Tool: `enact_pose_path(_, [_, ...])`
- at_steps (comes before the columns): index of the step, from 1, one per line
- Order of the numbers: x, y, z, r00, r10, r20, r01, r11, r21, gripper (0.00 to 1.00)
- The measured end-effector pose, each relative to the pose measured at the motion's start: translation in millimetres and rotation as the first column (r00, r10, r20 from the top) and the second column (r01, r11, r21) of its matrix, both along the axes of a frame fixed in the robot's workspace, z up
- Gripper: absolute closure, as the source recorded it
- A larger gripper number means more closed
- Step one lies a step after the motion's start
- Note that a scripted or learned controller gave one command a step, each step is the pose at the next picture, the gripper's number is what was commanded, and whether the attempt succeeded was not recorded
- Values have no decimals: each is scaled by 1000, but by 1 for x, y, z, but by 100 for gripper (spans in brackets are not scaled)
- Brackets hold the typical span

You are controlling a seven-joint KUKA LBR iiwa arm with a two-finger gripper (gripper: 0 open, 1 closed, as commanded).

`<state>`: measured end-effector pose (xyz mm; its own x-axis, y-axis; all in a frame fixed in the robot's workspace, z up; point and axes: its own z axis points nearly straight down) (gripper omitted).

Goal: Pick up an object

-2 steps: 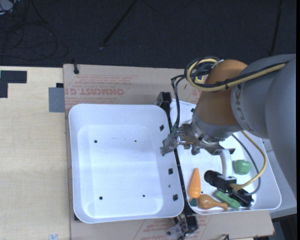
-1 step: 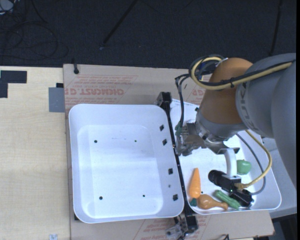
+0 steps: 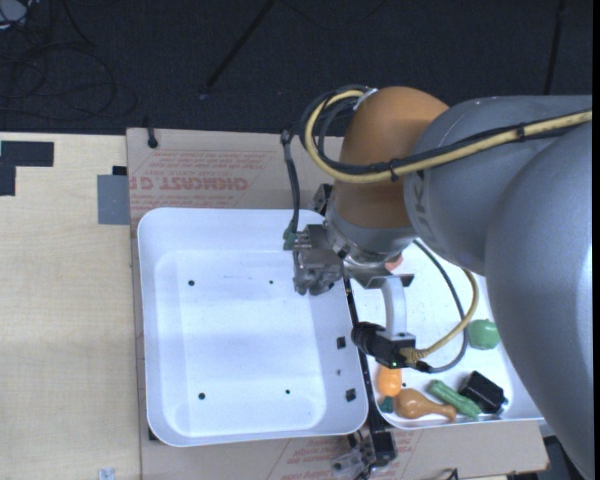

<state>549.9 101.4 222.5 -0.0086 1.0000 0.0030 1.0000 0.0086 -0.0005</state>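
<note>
My gripper (image 3: 313, 266) hangs over the right edge of the left white bin (image 3: 156, 298), close to the wall between the two bins. The grey arm with its orange band (image 3: 385, 158) covers most of the right bin (image 3: 500, 368). In that bin's near corner lie a green ball (image 3: 483, 334), a small orange piece (image 3: 388, 379), a tan pear-shaped toy (image 3: 420, 404), a green stick (image 3: 456, 398) and a black block (image 3: 483, 390). None of them touches the gripper.
Both bins rest on a cardboard sheet (image 3: 210, 173) on the wooden bench (image 3: 50, 318). A cable (image 3: 450, 333) loops from the wrist over the right bin. Dark floor with wires lies behind the bench.
</note>
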Motion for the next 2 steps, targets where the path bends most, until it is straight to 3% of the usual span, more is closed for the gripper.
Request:
enact_pose_path(1, [55, -10, -36, 1000, -6, 0, 6, 1000, -4, 100])
enact_pose_path(2, [27, 43, 80, 1000, -3, 6, 3, 1000, 1, 100])
